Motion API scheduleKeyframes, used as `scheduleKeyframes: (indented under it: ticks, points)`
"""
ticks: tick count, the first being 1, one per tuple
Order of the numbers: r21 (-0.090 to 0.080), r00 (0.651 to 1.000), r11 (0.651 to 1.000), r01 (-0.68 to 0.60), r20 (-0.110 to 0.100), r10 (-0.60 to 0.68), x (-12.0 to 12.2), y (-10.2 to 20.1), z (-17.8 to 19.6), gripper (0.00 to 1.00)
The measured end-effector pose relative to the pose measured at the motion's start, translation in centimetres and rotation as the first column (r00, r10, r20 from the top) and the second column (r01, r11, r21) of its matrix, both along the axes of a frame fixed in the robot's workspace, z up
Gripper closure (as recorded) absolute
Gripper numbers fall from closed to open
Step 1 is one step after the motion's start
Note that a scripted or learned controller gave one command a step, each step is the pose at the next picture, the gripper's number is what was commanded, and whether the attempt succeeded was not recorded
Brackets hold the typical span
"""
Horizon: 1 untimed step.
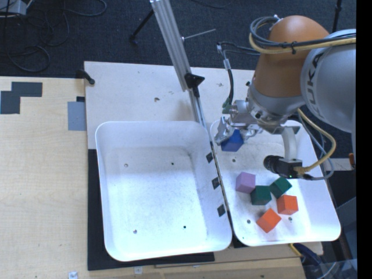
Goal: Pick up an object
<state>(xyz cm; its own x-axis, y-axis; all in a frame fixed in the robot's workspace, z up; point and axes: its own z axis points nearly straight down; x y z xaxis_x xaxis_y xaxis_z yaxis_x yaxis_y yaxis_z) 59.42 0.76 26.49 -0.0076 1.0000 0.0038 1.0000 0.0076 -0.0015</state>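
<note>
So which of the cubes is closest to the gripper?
The blue cube, right at the gripper, above the right bin; the purple, green and orange cubes lie lower in that bin.

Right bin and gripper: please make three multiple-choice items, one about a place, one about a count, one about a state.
1. Where do the loose cubes lie?
A. left bin
B. right bin
C. bench

2. How many orange cubes lie there?
A. one
B. two
C. four

3. What is between the fingers of the gripper?
A. blue cube
B. purple cube
C. nothing

Key: 1 B, all five loose cubes sit right of the divider. 2 B, two orange ones lie beside two green and one purple. 3 A, the blue cube hangs between the fingers above the bin.
</note>
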Motion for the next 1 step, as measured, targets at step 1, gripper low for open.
scheduleKeyframes:
  ticks: [1]
  points:
    - [-0.002,1.000,1.000,0.003,-0.007,-0.003,-0.74,6.58,-3.86,1.00]
